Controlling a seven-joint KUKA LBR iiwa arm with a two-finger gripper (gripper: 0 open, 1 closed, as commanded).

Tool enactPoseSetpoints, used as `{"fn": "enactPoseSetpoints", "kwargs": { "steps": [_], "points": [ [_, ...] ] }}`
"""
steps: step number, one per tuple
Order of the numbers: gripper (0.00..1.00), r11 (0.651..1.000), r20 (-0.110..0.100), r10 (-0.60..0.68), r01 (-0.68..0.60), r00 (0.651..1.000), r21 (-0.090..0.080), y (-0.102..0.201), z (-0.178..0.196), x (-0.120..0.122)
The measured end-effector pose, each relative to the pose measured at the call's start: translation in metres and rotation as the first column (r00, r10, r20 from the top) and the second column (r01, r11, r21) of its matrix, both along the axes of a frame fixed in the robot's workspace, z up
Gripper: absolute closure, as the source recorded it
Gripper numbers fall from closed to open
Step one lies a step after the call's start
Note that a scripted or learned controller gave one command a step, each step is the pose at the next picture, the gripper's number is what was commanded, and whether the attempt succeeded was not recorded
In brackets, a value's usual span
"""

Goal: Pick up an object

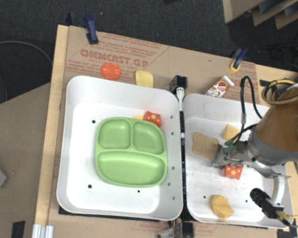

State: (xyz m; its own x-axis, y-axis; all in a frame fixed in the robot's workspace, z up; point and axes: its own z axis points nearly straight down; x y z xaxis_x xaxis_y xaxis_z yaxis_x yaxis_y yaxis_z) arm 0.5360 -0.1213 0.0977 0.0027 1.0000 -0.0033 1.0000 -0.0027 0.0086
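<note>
My gripper [224, 158] is low in the right bin [196, 205], at the right edge of a tan bread slice [203, 145]. A red block with a yellow star [234, 171] lies just below and to the right of the gripper, close to it. Whether they touch is hidden by the wrist. A pale yellow piece [230, 132] sits behind the gripper near the bin's far side. A golden pastry-like piece [222, 207] rests near the bin's front edge.
The left bin [79, 132] holds a green divided plate [131, 152] and a second red star block [152, 118] behind it. On the cardboard beyond the bins lie an orange round piece [110, 71], a yellow piece [144, 78] and a small packet [218, 87].
</note>
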Motion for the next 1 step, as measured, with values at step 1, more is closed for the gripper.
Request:
{"fn": "enactPoseSetpoints", "kwargs": {
  "steps": [1],
  "points": [
    [1.00,1.000,0.000,0.009,-0.009,1.000,0.005,0.0544,0.0926,-0.0168]
  ]
}}
